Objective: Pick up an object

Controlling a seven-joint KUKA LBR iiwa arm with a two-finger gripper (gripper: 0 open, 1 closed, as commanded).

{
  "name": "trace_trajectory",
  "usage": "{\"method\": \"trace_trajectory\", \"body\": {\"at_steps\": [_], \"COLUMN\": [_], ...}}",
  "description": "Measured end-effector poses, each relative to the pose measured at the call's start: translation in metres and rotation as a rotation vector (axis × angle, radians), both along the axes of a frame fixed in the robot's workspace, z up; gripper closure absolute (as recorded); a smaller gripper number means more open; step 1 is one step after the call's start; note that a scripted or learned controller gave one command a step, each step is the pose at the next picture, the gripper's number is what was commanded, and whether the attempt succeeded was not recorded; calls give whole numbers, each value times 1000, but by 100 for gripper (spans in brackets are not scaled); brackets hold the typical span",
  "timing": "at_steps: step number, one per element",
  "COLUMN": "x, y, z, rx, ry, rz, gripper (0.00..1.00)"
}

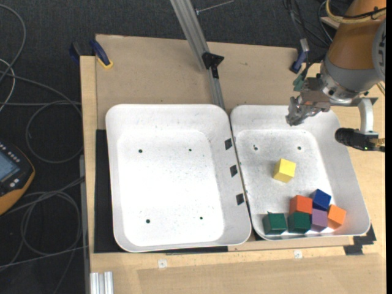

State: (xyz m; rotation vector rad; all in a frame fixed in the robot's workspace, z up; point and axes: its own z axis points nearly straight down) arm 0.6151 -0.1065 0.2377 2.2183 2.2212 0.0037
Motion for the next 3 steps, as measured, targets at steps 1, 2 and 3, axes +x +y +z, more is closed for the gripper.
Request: {"method": "trace_trajectory", "body": {"at_steps": [1, 2, 3], "x": [-7, -3, 1], "y": [52, 109, 160], "z": [-7, 6, -4], "rx": [3, 3, 2], "ry": [5, 1, 3], "rz": [4, 7, 5], "gripper": [100, 100, 100]}}
